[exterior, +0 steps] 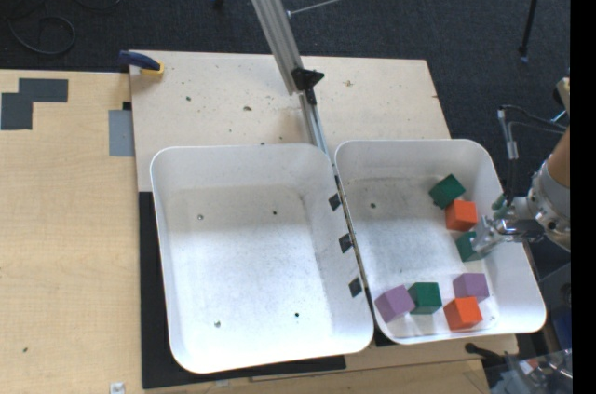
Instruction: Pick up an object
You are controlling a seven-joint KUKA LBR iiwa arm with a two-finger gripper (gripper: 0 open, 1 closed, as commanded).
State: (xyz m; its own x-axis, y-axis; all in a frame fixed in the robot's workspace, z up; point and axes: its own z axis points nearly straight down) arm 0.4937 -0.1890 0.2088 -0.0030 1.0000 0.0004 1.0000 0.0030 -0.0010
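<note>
The right bin holds several small blocks. A green block and an orange block lie near its far right corner. At the near end sit a purple block, a green block, a second purple block and an orange block. My gripper reaches in over the bin's right wall, low inside the bin. Another dark green block lies right at its tip, partly hidden by it. Whether the gripper holds it is unclear.
The left bin stands beside the right one, with a divider carrying black clips between them. A slanted aluminium post rises behind the bins. A blue-and-yellow clamp lies at the board's far left corner.
</note>
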